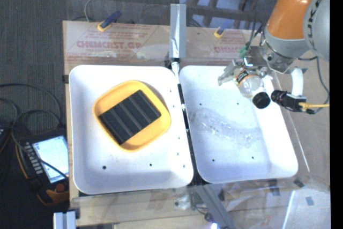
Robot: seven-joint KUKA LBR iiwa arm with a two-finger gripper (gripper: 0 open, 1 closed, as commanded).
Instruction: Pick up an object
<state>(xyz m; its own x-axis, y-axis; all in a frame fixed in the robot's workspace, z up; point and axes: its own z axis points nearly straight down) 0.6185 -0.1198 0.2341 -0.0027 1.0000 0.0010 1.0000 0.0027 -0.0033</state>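
Yellow plastic marks the biggest thing to pick: a rounded yellow tray (133,114) with a black ribbed slab (130,116) on top. It lies turned at a slant in the left bin (86,169). White bin floor shows all round the yellow tray, a narrow strip between it and the rim on its right and a wider stretch in front of it.

To the right of the yellow tray, past the two touching rims, sits the right bin (278,166). A patch of crumpled clear film (225,127) lies flat near that bin's middle, well apart from the walls.

The gripper (244,79) hangs over the right bin's far corner, well right of the yellow tray and further back. It is close to the rear rim, with a clear roundish piece (250,83) right under it. Whether its jaws stand apart or together cannot be told, nor whether they hold that piece.

Behind the yellow tray, the bench (123,44) shows as a plywood board with faded red print, and a small blue and yellow clamp (107,21) sits at its back edge. Left of the yellow tray, off the bench, dark carpet (37,19) carries cables and a lit screen (49,154).
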